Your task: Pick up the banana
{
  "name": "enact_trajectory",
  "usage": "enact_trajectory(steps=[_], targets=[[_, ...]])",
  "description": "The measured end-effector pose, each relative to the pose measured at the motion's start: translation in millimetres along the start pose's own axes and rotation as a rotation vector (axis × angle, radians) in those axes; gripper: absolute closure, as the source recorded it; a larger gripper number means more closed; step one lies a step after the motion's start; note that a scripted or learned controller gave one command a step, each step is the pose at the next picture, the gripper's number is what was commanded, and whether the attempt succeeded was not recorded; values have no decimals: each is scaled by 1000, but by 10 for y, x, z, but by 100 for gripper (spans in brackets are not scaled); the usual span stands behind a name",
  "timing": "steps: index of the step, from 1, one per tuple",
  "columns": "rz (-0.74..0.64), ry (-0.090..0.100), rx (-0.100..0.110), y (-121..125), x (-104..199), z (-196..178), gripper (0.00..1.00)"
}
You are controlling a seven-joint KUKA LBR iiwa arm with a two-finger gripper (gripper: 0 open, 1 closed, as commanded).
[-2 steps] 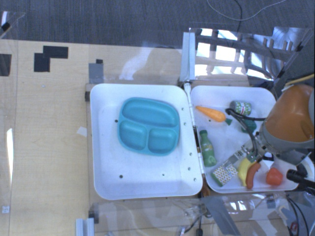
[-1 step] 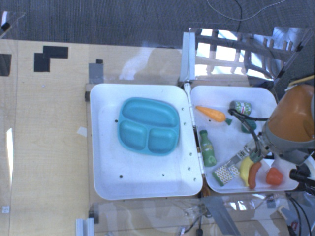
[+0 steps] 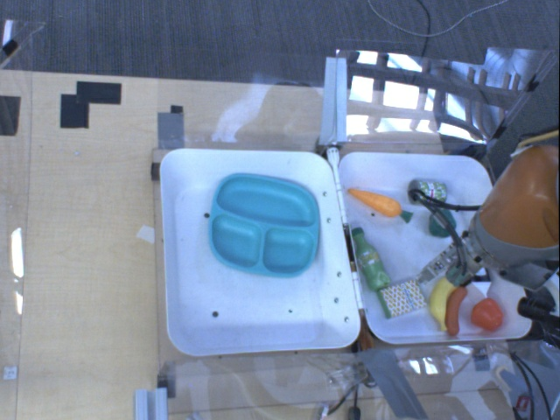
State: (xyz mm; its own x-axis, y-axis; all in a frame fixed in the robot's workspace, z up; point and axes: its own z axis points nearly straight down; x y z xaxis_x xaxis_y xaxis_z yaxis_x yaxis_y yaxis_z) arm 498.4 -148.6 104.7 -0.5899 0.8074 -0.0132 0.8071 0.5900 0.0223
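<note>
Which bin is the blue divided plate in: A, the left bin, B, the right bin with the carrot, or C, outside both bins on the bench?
A: the blue plate lies in the left bin, while the carrot and banana lie in the right bin.

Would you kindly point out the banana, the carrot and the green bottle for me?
banana [image 3: 439, 300]: camera view, middle of its yellow body.
carrot [image 3: 376, 202]: camera view, middle of its orange body.
green bottle [image 3: 371, 263]: camera view, middle of its body.
</note>
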Motion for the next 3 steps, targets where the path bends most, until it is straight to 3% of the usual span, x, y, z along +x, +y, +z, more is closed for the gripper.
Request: enact_trajectory(steps=[1, 2, 3], targets=[[48, 10, 19, 124, 181, -235, 100], [-202, -11, 5, 177, 291, 95, 100], [-202, -13, 2, 187, 287, 96, 0]])
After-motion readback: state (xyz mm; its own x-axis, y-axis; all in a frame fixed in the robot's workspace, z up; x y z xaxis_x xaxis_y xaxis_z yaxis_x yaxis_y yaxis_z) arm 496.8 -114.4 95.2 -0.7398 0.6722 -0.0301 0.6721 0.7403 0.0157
